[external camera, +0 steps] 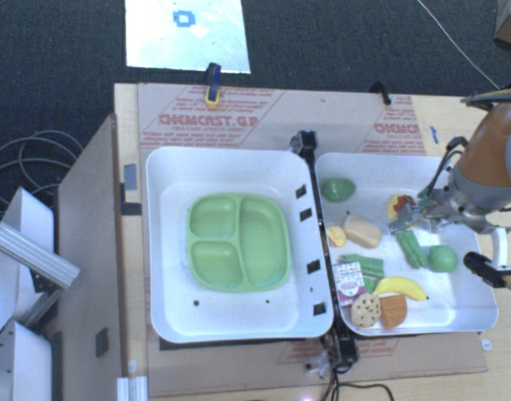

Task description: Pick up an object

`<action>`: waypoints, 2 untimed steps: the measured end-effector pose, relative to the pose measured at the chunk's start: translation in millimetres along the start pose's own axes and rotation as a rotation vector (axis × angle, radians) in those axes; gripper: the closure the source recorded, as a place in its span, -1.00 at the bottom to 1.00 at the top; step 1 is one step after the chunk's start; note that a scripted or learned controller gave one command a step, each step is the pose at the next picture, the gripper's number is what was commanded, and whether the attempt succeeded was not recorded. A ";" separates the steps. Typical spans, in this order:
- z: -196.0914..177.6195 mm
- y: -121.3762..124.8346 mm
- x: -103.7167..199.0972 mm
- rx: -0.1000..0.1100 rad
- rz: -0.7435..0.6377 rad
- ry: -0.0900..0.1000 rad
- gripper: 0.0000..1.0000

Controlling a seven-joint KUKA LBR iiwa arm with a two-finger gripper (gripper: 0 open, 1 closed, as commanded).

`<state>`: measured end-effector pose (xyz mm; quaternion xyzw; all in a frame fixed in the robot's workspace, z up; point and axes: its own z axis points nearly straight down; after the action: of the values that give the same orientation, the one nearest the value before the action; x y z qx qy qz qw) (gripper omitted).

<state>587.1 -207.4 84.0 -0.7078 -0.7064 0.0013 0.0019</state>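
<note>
White bins sit side by side on the bench (264, 111), which is covered by a clear sheet printed with red lettering. Left bin (168, 249) holds a light green divided plate (239, 242), three compartments, lying flat near the middle. Right bin (477, 303) holds the toy food.

Contents of the right bin: green round piece (338, 190) at the far left corner; tan block (363, 230) near the middle with a small yellow piece (336, 236) touching its left end; red and yellow item (400, 205) just left of the gripper; dark green long vegetable (410, 248) tilted, just below the gripper; green ball (442, 259) just right of that vegetable; flat green piece (363, 265) above a small printed carton (350, 281); banana (401, 287) at the near side; cookie (366, 310) and orange-brown slice (393, 310) touching each other at the near edge.

Arm enters from the right, orange band (496, 144) above the wrist. Gripper (403, 216) is low over the right bin, between the red and yellow item and the long vegetable. Cannot tell from this angle whether it is open or closed, or whether anything is in it; the tips blur into the objects beneath.

Yellow clamp (212, 96) sits at the far edge of the bench. Pale sheet (187, 23) lies on the dark carpet beyond.
</note>
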 end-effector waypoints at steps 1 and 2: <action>-0.3 -3.5 1.0 -0.005 -0.003 -0.001 -1.00; -2.4 65.8 2.0 -0.014 -0.009 -0.004 -1.00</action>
<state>652.9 -205.5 86.1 -0.7046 -0.7096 -0.0024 -0.0043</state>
